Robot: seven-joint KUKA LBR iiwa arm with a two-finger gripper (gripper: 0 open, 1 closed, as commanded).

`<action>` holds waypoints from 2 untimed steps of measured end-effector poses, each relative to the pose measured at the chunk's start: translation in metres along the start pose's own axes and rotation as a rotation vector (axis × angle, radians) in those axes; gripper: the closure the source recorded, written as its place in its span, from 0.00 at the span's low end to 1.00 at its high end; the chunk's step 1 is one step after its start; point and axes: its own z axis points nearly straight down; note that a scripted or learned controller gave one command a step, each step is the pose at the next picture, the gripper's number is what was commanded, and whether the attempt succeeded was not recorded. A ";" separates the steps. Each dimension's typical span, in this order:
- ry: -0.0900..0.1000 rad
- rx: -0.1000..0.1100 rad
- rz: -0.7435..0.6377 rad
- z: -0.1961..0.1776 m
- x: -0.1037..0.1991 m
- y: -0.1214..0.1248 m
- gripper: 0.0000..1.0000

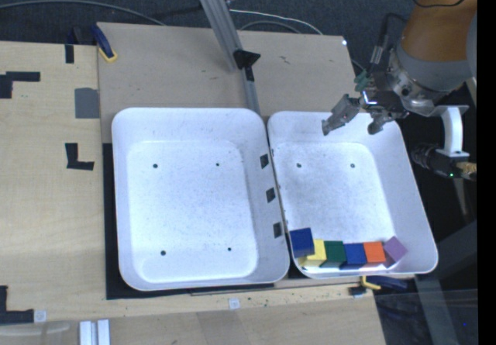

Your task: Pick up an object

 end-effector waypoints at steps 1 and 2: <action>0.002 0.000 0.000 -0.124 0.090 0.011 0.00; 0.000 0.018 0.006 0.045 0.151 0.031 0.00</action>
